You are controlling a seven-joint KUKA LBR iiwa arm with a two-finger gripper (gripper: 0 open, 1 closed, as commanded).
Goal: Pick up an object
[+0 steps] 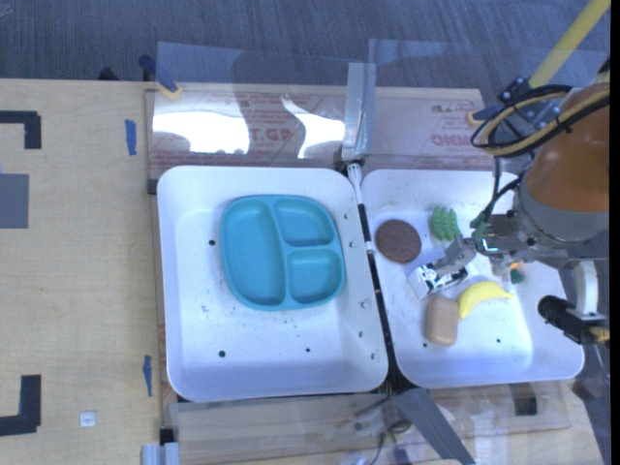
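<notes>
Low over the right-hand bin (552,356), the claw (441,274) hangs with its tips just above the white floor, and from this slant it cannot be told how they are set; nothing can be seen caught in them. Just beside the claw, toward the near edge of the bench, a yellow toy banana (481,296) lies on its side, and just beyond that a tan, rounded block (442,322) that may be a toy bread roll. On the far side of the claw a brown disc (398,240), perhaps a toy cookie, lies flat, with a green leafy toy vegetable (445,223) near it toward the arm. The grey arm (572,177) with its orange band comes in behind the claw, cables looped above it.

Across the divider from the claw, well apart, the left-hand bin (184,260) bears a blue three-compartment plate (283,251).

The step in hand looks like the descent onto a target: any of the four toys would serve, and the banana and the tan block are nearest. The next move would call for settling the tips astride one piece and closing squarely, since the banana and the block lie close enough together that a crooked approach could nudge both.

Behind the bins, a clear sheet over cardboard carries red print, glare-washed and reversed; no word can be read with confidence.
</notes>
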